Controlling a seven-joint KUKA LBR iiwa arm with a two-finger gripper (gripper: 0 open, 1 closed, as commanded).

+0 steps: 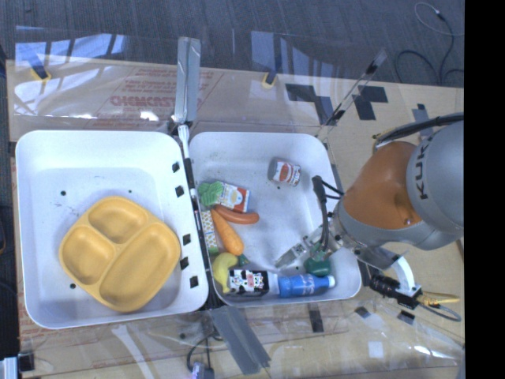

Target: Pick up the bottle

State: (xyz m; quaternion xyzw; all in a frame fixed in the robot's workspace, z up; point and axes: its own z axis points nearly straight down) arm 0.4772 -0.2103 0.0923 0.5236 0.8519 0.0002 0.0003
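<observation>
The bottle [302, 286] is blue with a white end and lies on its side along the front wall of the right bin [260, 144], near the front right corner. My gripper [304, 253] reaches in from the right and hangs low just behind the bottle, slightly above it. A small dark green piece [319, 265] sits between the gripper and the bottle; I cannot tell whether it is held. The grey and orange arm [387, 200] covers the bin's right rim.
The right bin also holds a small can [284, 172] at the back, a green and red carton [225, 195], a sausage [237, 215], a carrot [226, 233], a yellow fruit [222, 264] and a black and white carton [248, 282] left of the bottle. A yellow divided plate [118, 251] lies in the left bin [47, 156].
</observation>
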